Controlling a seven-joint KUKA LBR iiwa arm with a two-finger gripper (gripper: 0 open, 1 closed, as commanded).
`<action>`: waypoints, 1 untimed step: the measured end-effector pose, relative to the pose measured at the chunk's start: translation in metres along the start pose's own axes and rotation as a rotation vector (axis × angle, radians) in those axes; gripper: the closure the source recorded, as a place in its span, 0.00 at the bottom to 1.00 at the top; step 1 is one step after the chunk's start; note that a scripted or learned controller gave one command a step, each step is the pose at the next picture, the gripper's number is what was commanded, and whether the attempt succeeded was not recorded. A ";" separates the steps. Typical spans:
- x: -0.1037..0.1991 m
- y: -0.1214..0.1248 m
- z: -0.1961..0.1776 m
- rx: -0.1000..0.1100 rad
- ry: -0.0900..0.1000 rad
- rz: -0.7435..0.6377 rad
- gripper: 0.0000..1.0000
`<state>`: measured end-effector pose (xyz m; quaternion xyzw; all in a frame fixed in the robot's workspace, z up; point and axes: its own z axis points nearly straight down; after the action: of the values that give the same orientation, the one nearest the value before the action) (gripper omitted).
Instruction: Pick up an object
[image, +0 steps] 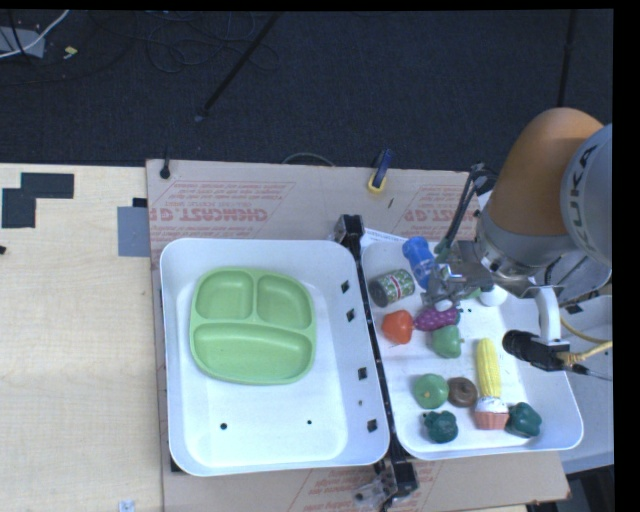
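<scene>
Gripper (443, 290): right of centre, low in the right bin (560, 425); finger opening cannot be made out
Purple toy (436, 319): directly beneath the gripper; touching or apart, unclear
Green divided plate (253, 326): left bin (250, 440)

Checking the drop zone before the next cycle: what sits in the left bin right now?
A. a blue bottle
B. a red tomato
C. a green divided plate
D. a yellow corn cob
C: the green divided plate lies alone in the left bin, while the corn cob, blue bottle and red tomato all lie in the right bin.
</scene>
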<state>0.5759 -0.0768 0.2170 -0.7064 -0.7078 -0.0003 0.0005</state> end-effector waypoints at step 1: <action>0.025 0.057 -0.007 -0.003 0.000 -0.001 1.00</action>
<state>0.6332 -0.0522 0.2240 -0.7062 -0.7080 -0.0010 -0.0005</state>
